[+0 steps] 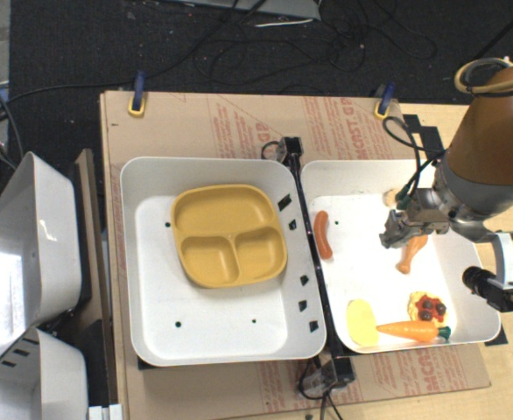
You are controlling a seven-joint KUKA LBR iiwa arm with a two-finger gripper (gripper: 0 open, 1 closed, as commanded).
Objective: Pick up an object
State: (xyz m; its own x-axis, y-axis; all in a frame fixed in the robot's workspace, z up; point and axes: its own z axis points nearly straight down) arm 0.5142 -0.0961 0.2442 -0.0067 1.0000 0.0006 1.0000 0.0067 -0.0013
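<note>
Over the right bin (344, 178), the gripper (403, 232) hangs directly above an orange drumstick-shaped toy (411, 252) angled toward the near left; whether anything is gripped cannot be told.

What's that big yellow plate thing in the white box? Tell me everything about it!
The mustard-yellow plastic-looking divided plate is a rounded square with a raised rim and three sections: one wide section along the far side and two smaller ones nearer the camera. It lies flat, right side up, turned slightly askew, on the floor of the left shallow white bin, towards its far side. Nothing sits in its sections, and nothing else touches it.
</note>
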